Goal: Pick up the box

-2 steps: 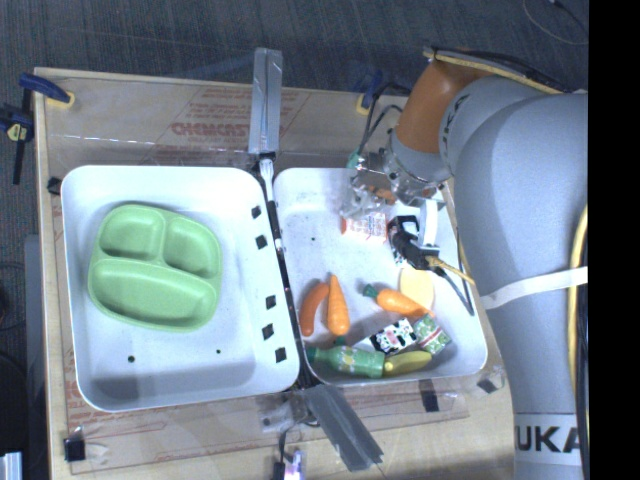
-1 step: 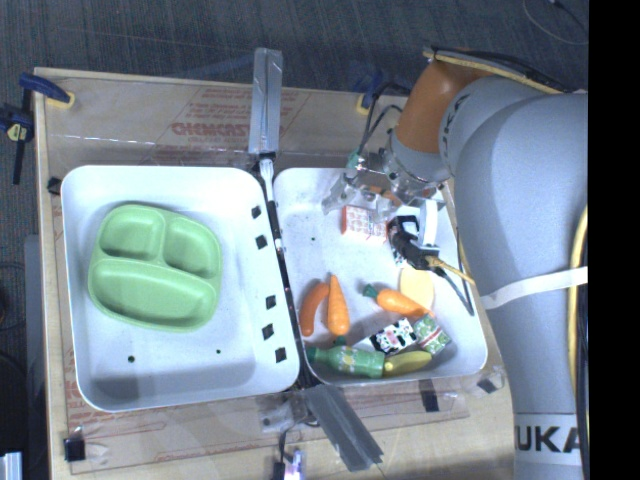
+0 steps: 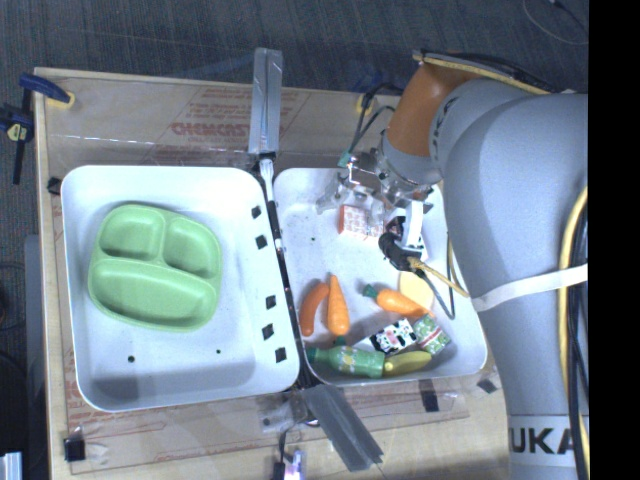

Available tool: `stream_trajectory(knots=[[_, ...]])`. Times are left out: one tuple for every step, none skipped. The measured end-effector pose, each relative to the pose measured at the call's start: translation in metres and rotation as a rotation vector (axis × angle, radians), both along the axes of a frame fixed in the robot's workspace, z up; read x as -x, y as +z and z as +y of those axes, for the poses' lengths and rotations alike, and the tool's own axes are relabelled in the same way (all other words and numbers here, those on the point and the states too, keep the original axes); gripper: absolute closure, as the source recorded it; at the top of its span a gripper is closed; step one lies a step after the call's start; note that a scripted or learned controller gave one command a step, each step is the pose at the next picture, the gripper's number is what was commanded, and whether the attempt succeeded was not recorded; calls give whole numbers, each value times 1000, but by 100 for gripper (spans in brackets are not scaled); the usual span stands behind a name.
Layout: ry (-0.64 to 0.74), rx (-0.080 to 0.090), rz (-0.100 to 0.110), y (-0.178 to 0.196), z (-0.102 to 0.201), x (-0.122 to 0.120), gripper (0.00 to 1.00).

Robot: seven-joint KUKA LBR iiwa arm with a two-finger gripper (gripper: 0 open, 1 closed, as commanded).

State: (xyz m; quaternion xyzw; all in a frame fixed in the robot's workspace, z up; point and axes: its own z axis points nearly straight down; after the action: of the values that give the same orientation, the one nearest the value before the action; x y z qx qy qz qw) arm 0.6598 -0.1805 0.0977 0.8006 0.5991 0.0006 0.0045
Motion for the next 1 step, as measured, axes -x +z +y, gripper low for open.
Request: stream_trajectory(knots=[[6, -1, 4, 8, 1, 0, 100]])
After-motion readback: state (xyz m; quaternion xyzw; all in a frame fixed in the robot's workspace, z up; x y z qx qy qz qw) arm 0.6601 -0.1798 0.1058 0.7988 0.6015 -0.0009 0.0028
